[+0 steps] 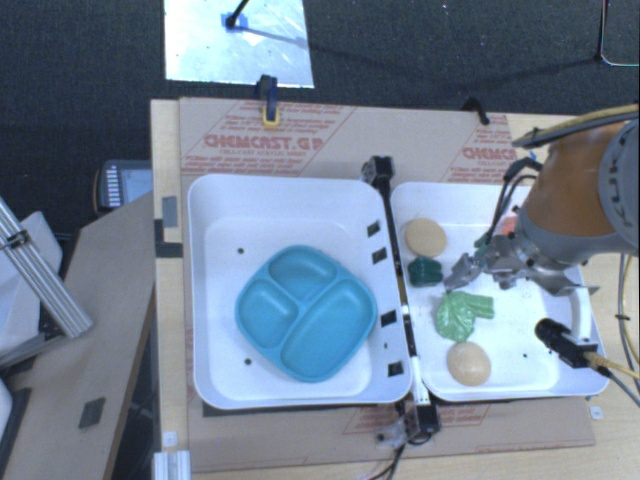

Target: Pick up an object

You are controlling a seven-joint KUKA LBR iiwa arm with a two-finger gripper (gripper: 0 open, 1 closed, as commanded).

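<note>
Gripper (468, 270) is positioned low in the right shallow white plastic bin (520, 373), at the end of the grey arm w/ orange band (575, 193). Tip is located just above the crumpled green leaf-like item (462, 313) and just right of the small dark-green block (425, 272). Finger state cannot be determined: the metallic tip is too small and blurred for any gap to be resolved. No object is seen between the fingers.

Candidate objects, right bin: round tan bun-shaped item (425, 236) near the back-left corner; dark-green block directly in front of it; green leaf-like item at centre; second tan egg-shaped item (468, 363) near the front wall. All lie apart from one another. Left white bin (215, 298) is occupied by a light-blue three-compartment plastic plate (305, 311).

Step in hand (est.): approach/descent phase; no grasp confirmed. Probable target: leaf-like item or dark-green block, both nearest the tip.

Next move req.: tip to be centred over one object only, lowered to contact, fingers closed, then lifted. Risk: the soft leaf-like item may be pinched at the edge only and slip.
</note>
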